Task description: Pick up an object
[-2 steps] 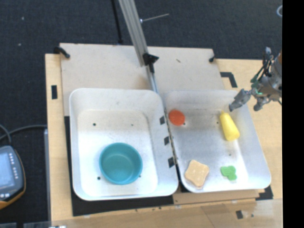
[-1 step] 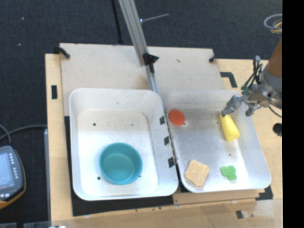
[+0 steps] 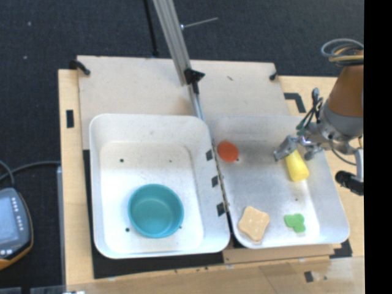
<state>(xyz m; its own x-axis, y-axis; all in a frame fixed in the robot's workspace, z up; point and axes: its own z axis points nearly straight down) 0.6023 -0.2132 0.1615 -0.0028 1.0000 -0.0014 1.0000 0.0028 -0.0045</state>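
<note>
My gripper (image 3: 299,148) hangs over the far right part of the right bin (image 3: 257,133), its fingers spread open. A yellow oblong object (image 3: 298,167) lies on the bin floor right under it, its far end reaching up between the fingers; the fingers do not close on it. An orange ball (image 3: 228,152) sits near the bin's left wall. A tan sponge-like block (image 3: 253,223) and a small green piece (image 3: 295,222) lie near the front edge. A teal bowl (image 3: 155,210) stands in the left bin (image 3: 122,139).
A slanted metal pole (image 3: 174,35) rises behind the bins, above the divide between them. The grey arm with its orange band (image 3: 348,97) comes in from the right. A handheld pendant (image 3: 12,225) lies at the far left, off the bench.
</note>
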